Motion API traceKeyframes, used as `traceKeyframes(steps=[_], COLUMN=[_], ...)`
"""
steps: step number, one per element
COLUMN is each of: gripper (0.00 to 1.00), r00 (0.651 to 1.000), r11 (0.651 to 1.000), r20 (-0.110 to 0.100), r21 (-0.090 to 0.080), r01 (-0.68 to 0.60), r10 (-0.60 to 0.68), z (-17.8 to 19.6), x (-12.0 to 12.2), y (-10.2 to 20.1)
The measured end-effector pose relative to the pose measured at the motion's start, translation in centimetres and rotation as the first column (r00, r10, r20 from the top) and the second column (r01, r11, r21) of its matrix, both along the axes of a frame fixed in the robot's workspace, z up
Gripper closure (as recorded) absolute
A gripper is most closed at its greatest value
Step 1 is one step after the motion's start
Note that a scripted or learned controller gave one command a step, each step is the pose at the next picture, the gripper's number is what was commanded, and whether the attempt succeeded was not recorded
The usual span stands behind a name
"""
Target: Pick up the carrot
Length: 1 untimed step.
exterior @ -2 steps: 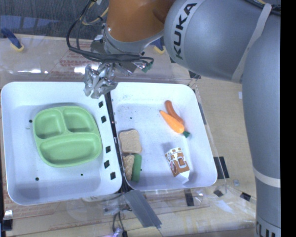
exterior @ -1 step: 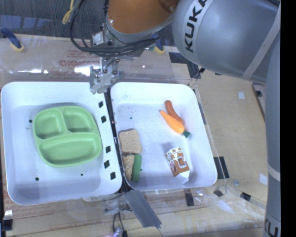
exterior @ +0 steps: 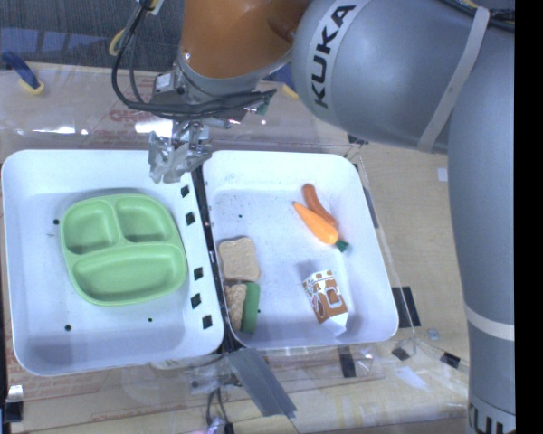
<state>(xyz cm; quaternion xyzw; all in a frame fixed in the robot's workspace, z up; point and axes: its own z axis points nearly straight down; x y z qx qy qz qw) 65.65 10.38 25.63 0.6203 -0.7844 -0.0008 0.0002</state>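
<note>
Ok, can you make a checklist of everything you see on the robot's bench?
Surface: two white bins side by side, left bin, right bin.
Job's things: carrot in the right bin, beside a sausage.
Clutter: green plate in the left bin; bread, small carton in the right bin.
Grippers: gripper above the bins' far edge, away from the carrot.
Cables: black cable by the wrist.
Surroundings: nothing seen.

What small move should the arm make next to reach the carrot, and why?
Probably a sideways move toward the view's right and a little nearer the camera. The end effector hangs above the far end of the divider between the bins, while the carrot lies in the right bin, beside a sausage.
</note>
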Motion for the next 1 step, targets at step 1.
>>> traceKeyframes(steps=[1], gripper=[1.0], r00=[0.979], r11=[0.979], r20=[0.005], r21=[0.001], r01=[-0.205], r10=[0.205], z=[0.95], x=[0.02], y=[-0.31])
